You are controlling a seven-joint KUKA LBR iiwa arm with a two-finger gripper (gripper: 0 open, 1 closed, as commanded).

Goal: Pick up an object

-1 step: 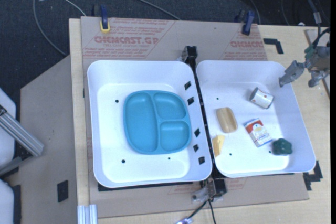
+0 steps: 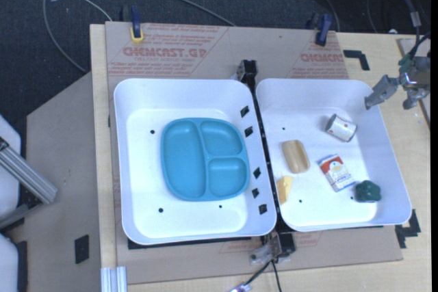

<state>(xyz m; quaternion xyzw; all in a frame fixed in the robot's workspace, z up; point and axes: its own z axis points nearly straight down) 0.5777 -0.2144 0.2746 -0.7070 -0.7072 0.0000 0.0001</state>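
Observation:
In the right bin lie several small objects: a white and grey cylinder, a tan oblong piece, a small yellow piece, a red and white box and a dark green lump. My gripper hangs over the bin's far right corner, up and to the right of the cylinder. Its two fingers are spread apart and nothing is between them. It touches none of the objects.
A blue divided plate lies in the middle of the left bin. Black clips run along the wall between the two bins. Blue clamps hold the cardboard sheet at the bench's back edge.

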